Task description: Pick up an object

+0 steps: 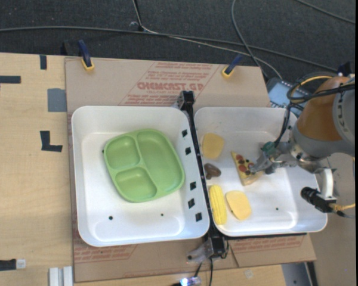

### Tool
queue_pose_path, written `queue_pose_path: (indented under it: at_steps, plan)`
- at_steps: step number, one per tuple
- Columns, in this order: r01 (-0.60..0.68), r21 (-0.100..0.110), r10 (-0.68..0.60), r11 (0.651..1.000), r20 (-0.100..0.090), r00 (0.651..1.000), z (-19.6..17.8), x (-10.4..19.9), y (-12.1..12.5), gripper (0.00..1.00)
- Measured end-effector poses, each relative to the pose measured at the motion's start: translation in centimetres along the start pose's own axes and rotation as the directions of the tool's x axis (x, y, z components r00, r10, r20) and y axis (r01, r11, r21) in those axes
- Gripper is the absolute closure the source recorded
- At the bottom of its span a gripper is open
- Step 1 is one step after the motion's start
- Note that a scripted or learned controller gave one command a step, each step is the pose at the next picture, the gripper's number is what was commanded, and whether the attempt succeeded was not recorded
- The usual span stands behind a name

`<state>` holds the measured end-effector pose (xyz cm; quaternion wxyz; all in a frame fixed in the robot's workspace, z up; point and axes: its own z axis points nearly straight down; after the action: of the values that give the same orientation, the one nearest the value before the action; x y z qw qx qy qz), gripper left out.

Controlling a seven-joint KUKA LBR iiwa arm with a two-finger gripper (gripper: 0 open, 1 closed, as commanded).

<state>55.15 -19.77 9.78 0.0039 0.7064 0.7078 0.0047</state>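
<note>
In the right bin [286, 219], a toy pizza slice [243, 168] lies near the middle. My gripper [267, 159] is low in that bin, right at the slice's right edge. A pale yellow wedge [213, 146] and a small brown piece [212, 171] rest by the bin's left wall. A corn cob [217, 204] and a yellow potato-like piece [239, 205] lie toward the front.
The left bin [86, 159] holds a green divided plate [143, 165]. A black divider [191, 159] runs between the bins. The grey arm with its orange band [322, 118] leans over the right bin's right side. Cables cross the dark floor behind the bench.
</note>
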Motion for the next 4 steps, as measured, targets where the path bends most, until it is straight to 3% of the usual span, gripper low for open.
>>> queue_pose_path:
  at_steps: [1,3,4]
  plan:
    - [0.0,0.013,0.0,1.0,0.001,1.0,-4.1,0.4,0.1,1.0]
    - [0.0,0.013,0.0,1.0,0.001,1.0,-11.2,-0.2,-0.1,1.0]
    - [0.005,0.016,-0.005,1.0,-0.001,1.0,-10.7,6.0,0.3,1.0]
